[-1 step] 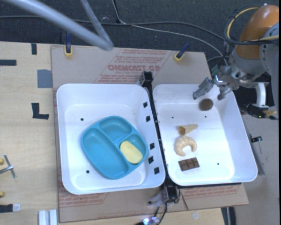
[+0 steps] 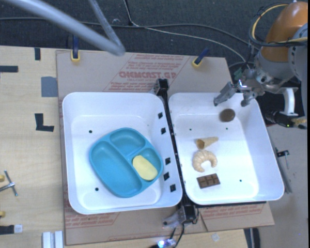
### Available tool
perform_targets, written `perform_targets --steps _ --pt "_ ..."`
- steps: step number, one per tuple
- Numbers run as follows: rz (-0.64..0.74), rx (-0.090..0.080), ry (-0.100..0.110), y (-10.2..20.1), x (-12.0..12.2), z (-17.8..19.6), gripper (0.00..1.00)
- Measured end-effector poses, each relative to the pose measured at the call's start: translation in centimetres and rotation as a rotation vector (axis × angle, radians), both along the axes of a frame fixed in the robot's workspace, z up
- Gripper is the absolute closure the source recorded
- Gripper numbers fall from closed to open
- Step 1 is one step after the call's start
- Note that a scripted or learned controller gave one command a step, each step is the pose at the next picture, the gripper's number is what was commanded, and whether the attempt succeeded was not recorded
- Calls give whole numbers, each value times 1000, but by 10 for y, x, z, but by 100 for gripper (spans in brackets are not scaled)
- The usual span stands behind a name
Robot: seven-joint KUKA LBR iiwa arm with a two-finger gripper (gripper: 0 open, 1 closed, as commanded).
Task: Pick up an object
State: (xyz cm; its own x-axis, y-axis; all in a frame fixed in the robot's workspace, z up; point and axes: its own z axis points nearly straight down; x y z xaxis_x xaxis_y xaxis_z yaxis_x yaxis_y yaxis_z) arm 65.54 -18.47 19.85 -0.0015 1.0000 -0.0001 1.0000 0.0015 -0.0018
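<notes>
The pincer [image 2: 233, 98] hangs spread wide over the right bin's [image 2: 266, 138] far edge, nothing between its fingers. A brown ball [image 2: 227, 115] lies just below it; nearer sit a cone [image 2: 206, 143], croissant [image 2: 204, 160] and chocolate [image 2: 208, 181].

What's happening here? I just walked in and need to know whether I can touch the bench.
A robot arm reaches in from the right, its gripper open over the far end of the right bin, holding nothing. Just below it lies a small brown round object; a cone-shaped piece, a croissant and a chocolate bar lie nearer the front. The left bin holds a blue divided tray with a yellow item in one compartment.
</notes>
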Motion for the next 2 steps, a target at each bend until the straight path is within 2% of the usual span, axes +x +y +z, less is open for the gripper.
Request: perform_targets --steps 1,2 --pt "0 0 4 -3 -5 -63 0" --pt "2 2 -2 -1 -4 -115 0"
